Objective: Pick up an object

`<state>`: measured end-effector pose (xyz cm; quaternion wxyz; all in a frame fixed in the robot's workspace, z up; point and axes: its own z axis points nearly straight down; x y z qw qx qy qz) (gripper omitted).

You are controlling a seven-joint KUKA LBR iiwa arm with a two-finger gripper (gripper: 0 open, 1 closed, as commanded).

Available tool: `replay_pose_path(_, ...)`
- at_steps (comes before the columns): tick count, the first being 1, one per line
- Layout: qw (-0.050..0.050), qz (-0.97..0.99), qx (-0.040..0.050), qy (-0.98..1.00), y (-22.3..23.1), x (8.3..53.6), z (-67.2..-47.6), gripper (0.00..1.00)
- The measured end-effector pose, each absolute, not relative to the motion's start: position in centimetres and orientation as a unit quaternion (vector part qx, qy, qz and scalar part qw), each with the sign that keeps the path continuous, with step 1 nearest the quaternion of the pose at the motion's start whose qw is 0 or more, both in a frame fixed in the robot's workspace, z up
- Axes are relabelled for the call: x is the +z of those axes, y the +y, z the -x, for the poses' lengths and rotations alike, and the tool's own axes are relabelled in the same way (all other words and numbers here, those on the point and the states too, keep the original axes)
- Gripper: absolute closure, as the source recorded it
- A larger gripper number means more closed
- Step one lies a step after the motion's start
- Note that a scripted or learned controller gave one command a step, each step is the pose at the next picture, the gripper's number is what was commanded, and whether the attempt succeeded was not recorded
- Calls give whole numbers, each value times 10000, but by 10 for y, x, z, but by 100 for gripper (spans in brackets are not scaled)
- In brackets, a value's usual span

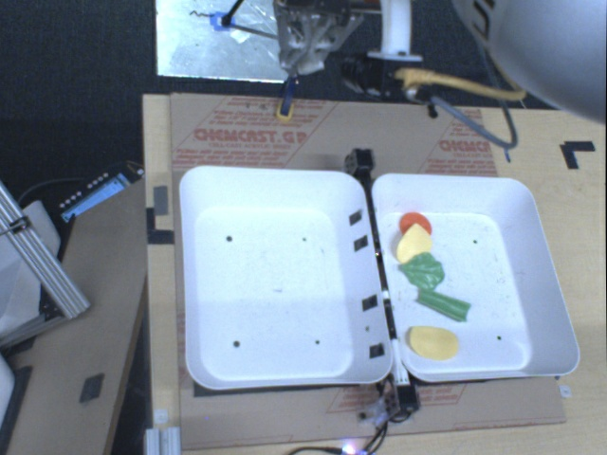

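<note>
The right bin (pixel 531 254) holds several small items along its left side. A red-orange round piece (pixel 414 223) lies farthest back, touching a pale yellow piece (pixel 413 245). Below them sits a crumpled green piece (pixel 424 271), then a long green piece (pixel 444 304), and a yellow oval (pixel 433 342) near the front. My gripper (pixel 306 60) hangs high at the top of the view, beyond the far edge of the left bin (pixel 275 273) and well away from every item. Nothing shows in it.
A black hinge strip (pixel 375 282) runs between the two bins. A small blue and yellow clip (pixel 286 102) sits on the cardboard sheet just below the gripper. The arm's grey body (pixel 531 27) and cables (pixel 455 88) fill the top right. A metal frame (pixel 38 263) stands at the left.
</note>
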<state>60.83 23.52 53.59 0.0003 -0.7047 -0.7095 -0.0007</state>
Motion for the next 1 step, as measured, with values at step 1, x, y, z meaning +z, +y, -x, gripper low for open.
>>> replay_pose_path(1, -20, 7085, -12, -7057, 174, 535, -671, 100)
